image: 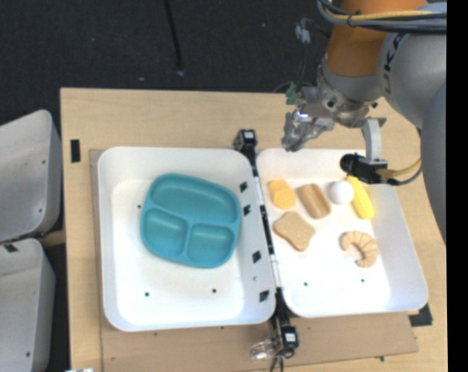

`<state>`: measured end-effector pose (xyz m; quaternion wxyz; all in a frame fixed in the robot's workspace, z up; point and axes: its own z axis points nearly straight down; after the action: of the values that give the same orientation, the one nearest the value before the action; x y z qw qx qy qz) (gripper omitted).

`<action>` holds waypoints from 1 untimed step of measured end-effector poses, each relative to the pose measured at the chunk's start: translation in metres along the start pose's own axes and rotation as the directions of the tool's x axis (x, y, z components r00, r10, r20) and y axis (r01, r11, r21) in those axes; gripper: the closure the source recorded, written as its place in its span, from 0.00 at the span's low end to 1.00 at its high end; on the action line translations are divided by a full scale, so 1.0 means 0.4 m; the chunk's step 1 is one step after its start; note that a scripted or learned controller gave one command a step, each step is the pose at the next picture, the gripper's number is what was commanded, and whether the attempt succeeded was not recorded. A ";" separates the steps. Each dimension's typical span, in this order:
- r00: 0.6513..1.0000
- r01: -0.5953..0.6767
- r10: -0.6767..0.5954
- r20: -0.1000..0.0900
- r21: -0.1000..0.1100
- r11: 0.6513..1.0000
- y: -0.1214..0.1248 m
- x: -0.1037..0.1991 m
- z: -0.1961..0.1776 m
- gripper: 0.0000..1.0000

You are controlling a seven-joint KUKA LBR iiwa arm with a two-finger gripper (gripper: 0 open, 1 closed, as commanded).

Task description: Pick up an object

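— Six toy foods lie in the right bin (404,285), none lifted yet: the slice of toast (294,230) sits about centre, the croissant (360,247) at four o'clock from it.

— And the gripper (294,139)?

— Poised over the bin's eleven o'clock corner, carrying nothing; whether it's released or clenched, I cannot tell. The whole pick remains.

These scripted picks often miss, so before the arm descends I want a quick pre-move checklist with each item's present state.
1. End effector carries nothing: ok, it sits over the far rim of the right white bin.
2. Finger opening: cannot tell.
3. Targets in the right bin: ok, including round orange piece, tan bread slice, white ball, yellow corn-like piece, curled croissant.
4. Spacing: not ok, the white ball touches the yellow piece.
5. Teal divided plate lies in the left bin: ok.
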<state>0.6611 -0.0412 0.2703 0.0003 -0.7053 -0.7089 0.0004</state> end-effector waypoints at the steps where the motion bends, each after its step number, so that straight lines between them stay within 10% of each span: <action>1: 1.000 0.000 0.000 0.000 0.000 1.000 -0.025 0.108 0.042 1.00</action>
<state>0.6509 0.0020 0.2536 0.0002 -0.7054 -0.7088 0.0005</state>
